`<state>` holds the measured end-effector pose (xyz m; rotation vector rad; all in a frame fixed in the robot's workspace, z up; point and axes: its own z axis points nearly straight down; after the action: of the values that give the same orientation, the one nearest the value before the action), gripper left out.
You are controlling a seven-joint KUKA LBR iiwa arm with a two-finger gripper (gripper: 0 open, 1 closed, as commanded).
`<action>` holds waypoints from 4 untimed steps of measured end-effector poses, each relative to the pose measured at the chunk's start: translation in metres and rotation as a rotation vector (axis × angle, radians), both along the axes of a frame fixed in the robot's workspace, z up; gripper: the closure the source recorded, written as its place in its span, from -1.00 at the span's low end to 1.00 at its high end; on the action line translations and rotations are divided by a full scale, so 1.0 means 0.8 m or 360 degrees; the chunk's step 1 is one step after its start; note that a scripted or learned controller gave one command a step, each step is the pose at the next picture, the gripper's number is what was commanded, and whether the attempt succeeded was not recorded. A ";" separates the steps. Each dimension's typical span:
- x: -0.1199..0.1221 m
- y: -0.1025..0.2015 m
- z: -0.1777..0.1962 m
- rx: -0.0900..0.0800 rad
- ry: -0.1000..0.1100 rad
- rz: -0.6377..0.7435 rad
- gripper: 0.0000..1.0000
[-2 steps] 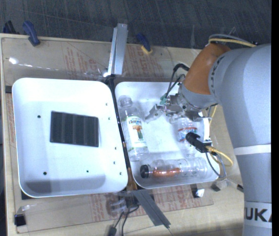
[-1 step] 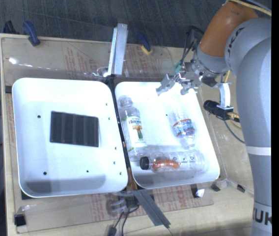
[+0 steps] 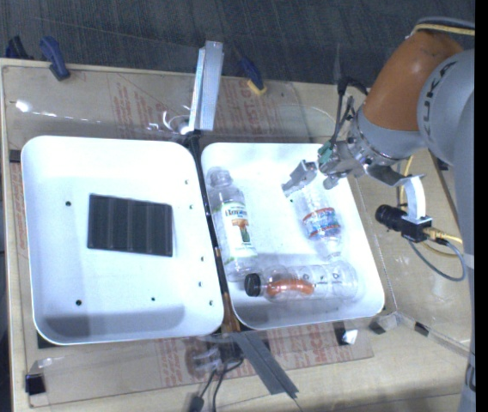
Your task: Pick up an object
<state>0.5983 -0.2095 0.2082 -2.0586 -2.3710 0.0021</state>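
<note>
Camera view: gripper [image 3: 313, 172] poised over right bin [image 3: 366, 256], fingers parted, nothing between them. Just below, small bottle with blue-red label [image 3: 321, 223]; taller bottle [image 3: 230, 221] by the left wall, another bottle [image 3: 302, 283] lying along the front. Approach step, apparently. Next: descend squarely onto the small bottle, then close.

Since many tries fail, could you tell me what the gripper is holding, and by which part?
Cannot be told: the gripper hovers at the top of the red-labelled bottle, but no grip is visible.
</note>
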 end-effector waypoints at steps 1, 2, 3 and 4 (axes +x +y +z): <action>0.058 0.003 -0.146 0.0002 0.0002 0.0211 -1.00; -0.031 0.001 -0.145 0.0002 -0.0002 0.0292 -1.00; -0.014 -0.002 -0.070 -0.0001 -0.0004 0.0412 -1.00; -0.028 0.035 -0.109 -0.0019 -0.0017 0.0681 -1.00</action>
<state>0.5757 -0.1813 0.1209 -1.5163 -2.7680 0.0054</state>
